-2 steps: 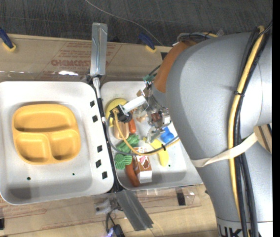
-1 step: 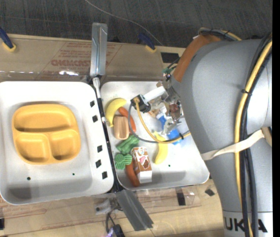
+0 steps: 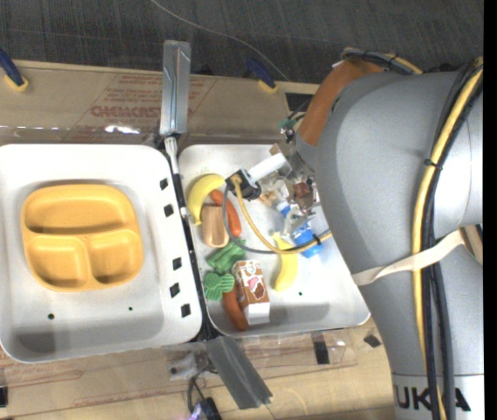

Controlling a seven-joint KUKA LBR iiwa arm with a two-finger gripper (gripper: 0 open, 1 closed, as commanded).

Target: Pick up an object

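Observation:
My gripper [image 3: 294, 198] hangs low over the right bin [image 3: 336, 309], near its back right part, with cables and brackets around it. Just below it lies a small blue item [image 3: 306, 238], partly hidden by the wrist. Left of the gripper a yellow banana [image 3: 198, 192] curves beside a tan bread roll [image 3: 213, 224] and a thin orange-red piece [image 3: 229, 215]. A second banana [image 3: 284, 271] lies toward the front. A green toy vegetable [image 3: 222, 268], a brown-and-white carton [image 3: 253, 291] and an orange carrot [image 3: 234, 311] cluster at the front left.
The left bin [image 3: 21, 331] holds a yellow divided tray [image 3: 80, 233]. A metal divider bar [image 3: 175, 94] runs between the bins. The grey arm [image 3: 406, 217] with its orange band [image 3: 329, 99] covers the right bin's right side.

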